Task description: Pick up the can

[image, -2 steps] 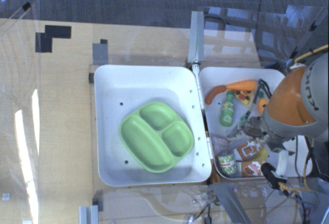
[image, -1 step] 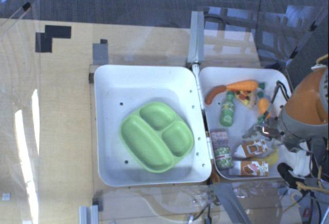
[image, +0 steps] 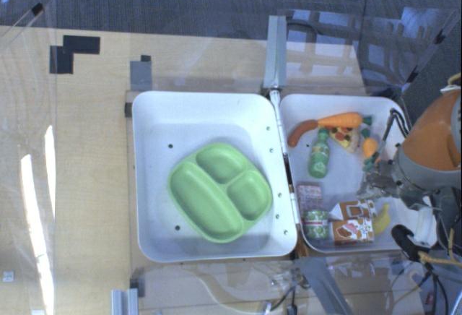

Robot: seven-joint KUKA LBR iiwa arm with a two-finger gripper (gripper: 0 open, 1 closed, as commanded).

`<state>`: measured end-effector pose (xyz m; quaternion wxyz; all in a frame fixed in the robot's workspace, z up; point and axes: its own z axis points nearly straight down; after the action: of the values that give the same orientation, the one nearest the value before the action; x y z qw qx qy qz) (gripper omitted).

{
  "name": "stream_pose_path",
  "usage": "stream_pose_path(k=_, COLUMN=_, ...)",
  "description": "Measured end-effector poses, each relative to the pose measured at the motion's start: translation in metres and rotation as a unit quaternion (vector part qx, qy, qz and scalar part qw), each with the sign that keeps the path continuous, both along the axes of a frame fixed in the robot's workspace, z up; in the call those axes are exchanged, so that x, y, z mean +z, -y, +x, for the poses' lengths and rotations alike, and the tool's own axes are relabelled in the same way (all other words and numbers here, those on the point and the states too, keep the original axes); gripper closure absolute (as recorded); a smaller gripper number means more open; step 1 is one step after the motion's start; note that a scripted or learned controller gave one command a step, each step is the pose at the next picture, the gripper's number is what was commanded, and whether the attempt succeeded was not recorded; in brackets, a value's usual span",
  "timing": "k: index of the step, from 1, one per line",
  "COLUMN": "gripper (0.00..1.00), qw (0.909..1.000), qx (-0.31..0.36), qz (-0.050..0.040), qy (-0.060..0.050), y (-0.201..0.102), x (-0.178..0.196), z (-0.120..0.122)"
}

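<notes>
Green-labelled can (image: 315, 224) is seen at the right bin's (image: 328, 105) front-left corner, gripper (image: 375, 186) positioned near its right edge, grip state indeterminable.

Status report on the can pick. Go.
Gripper low over right bin, finger state unclear. Can lies at bin's near left corner, untouched. Carton and banana sit between.

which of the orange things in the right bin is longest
The carrot lying along the far wall; the small orange piece nearer the gripper is much shorter.
</notes>
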<state>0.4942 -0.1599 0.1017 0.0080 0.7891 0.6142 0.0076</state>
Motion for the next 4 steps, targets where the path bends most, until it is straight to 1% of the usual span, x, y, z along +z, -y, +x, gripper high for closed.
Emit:
stream_pose_path(k=1, gripper=0.00, qw=1.0000, qx=0.000, qz=0.0001, qy=0.000, y=0.000, x=0.000, z=0.000)
stream_pose_path(k=2, gripper=0.00, qw=0.9950, qx=-0.100, qz=0.0026, qy=-0.006, y=-0.024, x=-0.014, z=0.109)
stream_pose_path(k=3, gripper=1.00, qw=0.9955, qx=-0.095, qz=0.0017, qy=-0.003, y=-0.025, x=0.000, z=0.112)
stream_pose_path(k=4, gripper=1.00, qw=0.9707, qx=-0.240, qz=0.0052, qy=-0.005, y=-0.077, x=-0.012, z=0.118)
